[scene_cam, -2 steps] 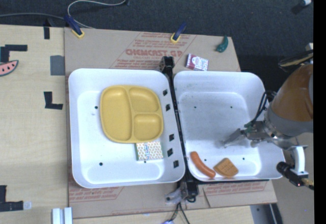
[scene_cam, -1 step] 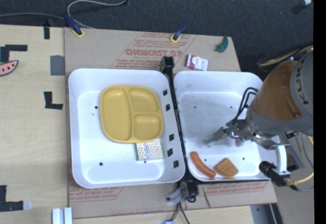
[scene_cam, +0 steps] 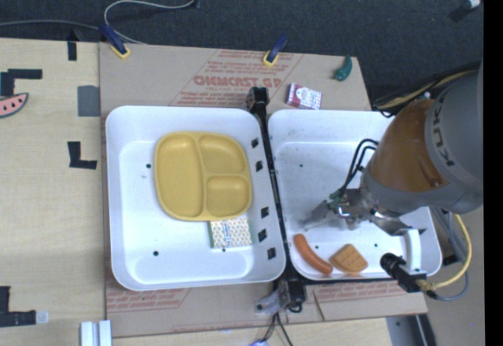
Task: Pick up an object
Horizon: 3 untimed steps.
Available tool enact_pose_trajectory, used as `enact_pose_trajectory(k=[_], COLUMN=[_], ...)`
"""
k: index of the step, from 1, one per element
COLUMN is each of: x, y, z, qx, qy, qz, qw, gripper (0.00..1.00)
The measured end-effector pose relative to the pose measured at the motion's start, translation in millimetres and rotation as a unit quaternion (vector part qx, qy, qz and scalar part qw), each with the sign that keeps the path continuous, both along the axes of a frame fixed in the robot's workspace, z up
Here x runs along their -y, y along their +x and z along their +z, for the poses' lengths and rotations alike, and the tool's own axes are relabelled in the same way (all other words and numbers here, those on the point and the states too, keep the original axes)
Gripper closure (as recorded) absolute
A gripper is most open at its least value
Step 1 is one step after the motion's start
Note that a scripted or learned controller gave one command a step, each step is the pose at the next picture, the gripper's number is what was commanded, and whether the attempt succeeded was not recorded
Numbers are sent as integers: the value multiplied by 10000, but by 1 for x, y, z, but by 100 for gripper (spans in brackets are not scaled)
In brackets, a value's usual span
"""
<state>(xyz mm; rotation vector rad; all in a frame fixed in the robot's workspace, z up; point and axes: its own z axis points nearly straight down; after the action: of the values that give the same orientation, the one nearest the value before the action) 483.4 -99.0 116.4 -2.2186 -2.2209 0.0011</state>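
Note:
In the right bin (scene_cam: 314, 140) my gripper (scene_cam: 321, 214) hangs low over the white floor, left of the bin's middle, pointing toward the divider. Just below it lie an orange-red sausage (scene_cam: 313, 254) and, to its right, a tan cracker-shaped piece (scene_cam: 349, 259), both near the bin's front wall. The view does not show anything held. In the left bin (scene_cam: 126, 179) sit a yellow divided plate (scene_cam: 203, 175) and, at the plate's lower edge, a small printed packet (scene_cam: 230, 233).
The grey and orange arm (scene_cam: 416, 156) covers the right bin's right side. On the cardboard behind the bins lie a small red and white box (scene_cam: 302, 96) and a teal clip (scene_cam: 343, 68). Black clips line the divider (scene_cam: 263, 179) between the bins.

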Motion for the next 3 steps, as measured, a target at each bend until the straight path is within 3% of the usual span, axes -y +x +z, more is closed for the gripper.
enact_pose_trajectory(k=[1,2,3], x=[-1,-2,3], y=[35,110,36], z=[-31,-30,-30], qx=[7,37,24], qy=[0,-15,-14], qz=[-2,3,-7], qw=[10000,10000,10000], gripper=[0,0,0])
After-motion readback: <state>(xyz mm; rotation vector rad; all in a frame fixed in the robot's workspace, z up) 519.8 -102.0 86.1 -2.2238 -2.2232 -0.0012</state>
